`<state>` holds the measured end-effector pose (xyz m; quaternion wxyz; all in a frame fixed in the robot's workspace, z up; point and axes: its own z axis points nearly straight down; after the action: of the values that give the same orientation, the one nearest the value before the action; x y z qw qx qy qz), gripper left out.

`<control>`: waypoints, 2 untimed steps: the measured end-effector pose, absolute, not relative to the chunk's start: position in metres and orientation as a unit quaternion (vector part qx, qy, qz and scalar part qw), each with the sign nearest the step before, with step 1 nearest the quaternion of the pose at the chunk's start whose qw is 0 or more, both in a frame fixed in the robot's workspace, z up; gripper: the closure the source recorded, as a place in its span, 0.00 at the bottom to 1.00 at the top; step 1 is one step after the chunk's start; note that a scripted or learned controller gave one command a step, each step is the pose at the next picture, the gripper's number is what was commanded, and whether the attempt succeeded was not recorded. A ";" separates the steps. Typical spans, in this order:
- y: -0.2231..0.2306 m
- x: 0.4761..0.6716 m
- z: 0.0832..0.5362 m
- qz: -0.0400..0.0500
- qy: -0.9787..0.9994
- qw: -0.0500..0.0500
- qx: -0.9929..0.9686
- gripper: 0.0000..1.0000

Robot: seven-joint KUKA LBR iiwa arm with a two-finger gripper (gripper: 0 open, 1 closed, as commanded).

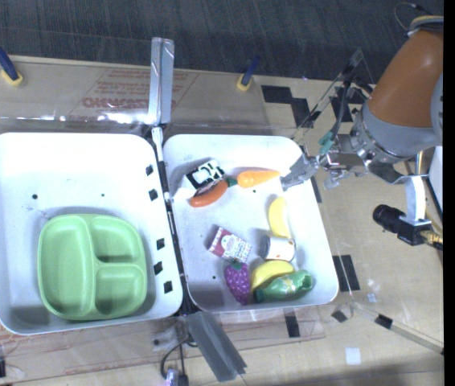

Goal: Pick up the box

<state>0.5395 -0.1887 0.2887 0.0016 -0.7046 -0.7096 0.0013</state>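
Observation:
The box [230, 244] is a small pink and red carton lying flat in the middle of the right bin [316, 215]. My gripper [298, 173] hangs over the bin's far right rim, up and to the right of the box and well apart from it. Its tip points left toward an orange carrot [257, 178]. Nothing shows between its fingers.
Around the box lie a banana [278, 215], purple grapes [238, 281], a yellow fruit [271, 272], a green vegetable [290, 285], a second carrot [209, 195] and a black and white item [204, 173]. The left bin [18, 159] holds a green divided plate [92, 265].

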 end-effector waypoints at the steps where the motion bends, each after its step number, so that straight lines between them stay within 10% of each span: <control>1: -0.107 0.522 0.158 0.001 -0.786 0.002 -0.618 0.00; 2: -0.103 0.511 0.097 -0.003 -0.746 -0.005 -0.666 0.00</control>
<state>0.5107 -0.1027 0.0973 -0.0047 -0.6657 -0.7462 -0.0028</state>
